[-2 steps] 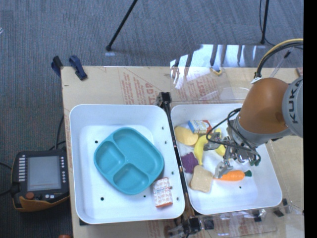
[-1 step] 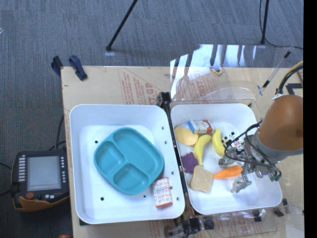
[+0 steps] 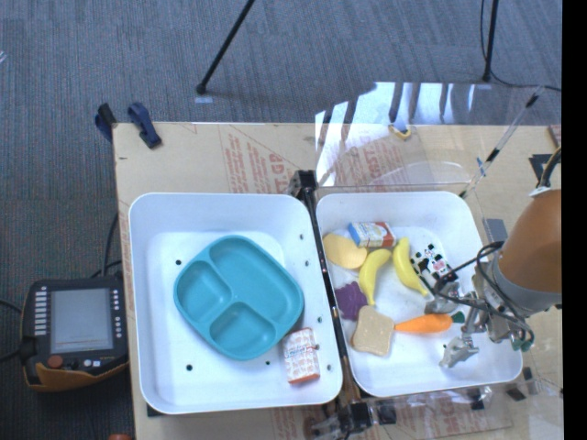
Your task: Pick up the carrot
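Carrot (image 3: 424, 324): lies flat in the right bin (image 3: 459, 207), just right of the bread slice (image 3: 373, 332), below the bananas (image 3: 390, 269).
Gripper (image 3: 461, 348): hangs just right of the carrot's tip, nothing between its fingers; how far open, cannot tell. Likely staged there for a descent onto the carrot.
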